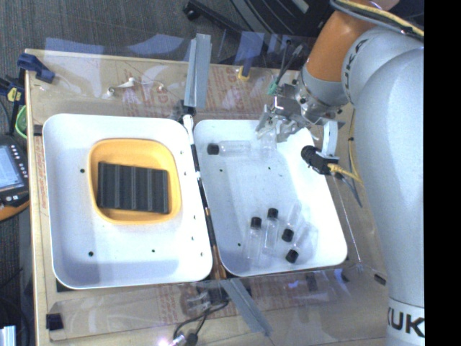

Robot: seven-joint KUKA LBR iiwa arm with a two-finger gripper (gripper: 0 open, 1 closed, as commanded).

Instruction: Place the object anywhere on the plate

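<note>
Your gripper (277, 125) sits over the far edge of the right bin (328, 215), near its upper rim, hanging from the grey arm (382, 121) that comes in from the right with its orange band (335, 45) just above the wrist. The fingers are translucent and blur into the white bin floor, so you cannot tell how far apart they stand or whether anything is between them. Just left of the gripper, one clear vial (227, 148) with a black cap lies on its side, cap toward the divider between the bins, apart from the gripper. Four more vials (277, 236) lie in a loose cluster near the right bin's front edge, black caps showing, bodies nearly invisible against the white. Look to the left bin (65, 215): the yellow plate (133, 153) rests in its middle, and a dark ribbed block (133, 187) lies flat on the plate, covering most of its centre. No vial lies on the plate. The plate and the gripper are well apart, in different bins. The bench (108, 85) shows tan around both bins. A handheld screen (11, 171) lies at the left edge.
</note>
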